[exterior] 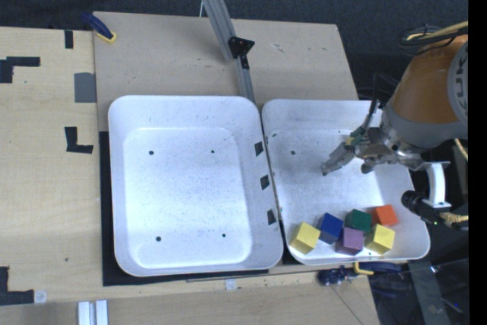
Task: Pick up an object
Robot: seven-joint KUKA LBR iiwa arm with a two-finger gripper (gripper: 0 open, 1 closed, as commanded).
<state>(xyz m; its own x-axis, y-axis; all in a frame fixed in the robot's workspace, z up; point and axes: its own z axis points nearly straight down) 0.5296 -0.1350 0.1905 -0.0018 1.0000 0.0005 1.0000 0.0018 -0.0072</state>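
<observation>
Several small cubes cluster at the near edge of the right bin (304, 125): a yellow cube (306, 237), a blue cube (330, 227), a purple cube (352, 240), a green cube (358, 221), an orange cube (386, 215) and a second yellow cube (383, 238). My gripper (348, 165) hangs over the middle of that bin, above and apart from the cubes. Its two fingers are spread open with nothing between them. The grey and orange wrist (426, 99) rises behind it at the right.
The left bin (183, 106) lies beside the right one. A slanted metal pole (217, 4) comes down to the bins' shared far corner. A blue and yellow tool (100, 27) lies at the bench's far left, and a blue clamp (338, 275) sits by the near edge.
</observation>
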